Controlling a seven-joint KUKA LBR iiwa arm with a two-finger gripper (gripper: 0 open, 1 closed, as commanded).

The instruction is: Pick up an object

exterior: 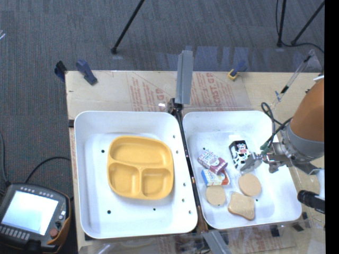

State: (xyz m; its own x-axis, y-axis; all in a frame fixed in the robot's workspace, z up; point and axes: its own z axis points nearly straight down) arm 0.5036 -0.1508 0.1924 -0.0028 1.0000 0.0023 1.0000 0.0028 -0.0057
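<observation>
Gripper (250,163) first: it hangs low over the right bin (197,142), reaching in from three o'clock, with its grey fingers close beside the cow-patterned carton (240,152); whether they are spread or closed I cannot tell, and nothing is visibly between them.

At the far left, at about eight o'clock of the view, a teach pendant (33,216) with a lit screen lies on the floor beside the desk (132,89). At the desk's ten o'clock corner sits a blue clamp (86,72). The left bin (85,142) carries a yellow compartment plate (141,166) near its middle, with one long section toward twelve o'clock and two smaller ones toward six.

Between the two bins, a grey upright post (185,78) rises at twelve o'clock.

In the right bin the objects cluster around the centre. A small pink-and-maroon carton (212,162) lies tilted at nine o'clock of the cluster, touching a red, white and blue packet (214,178) just below it. A round tan cookie (215,196) rests at seven o'clock, a slice of toast-like bread (241,206) at six o'clock, and a second round cookie (249,184) just above the bread, directly under the gripper. The black-and-white cow carton stands at twelve o'clock of the cluster.

A small yellow clamp (233,74) sits at the desk's far edge near one o'clock.
</observation>
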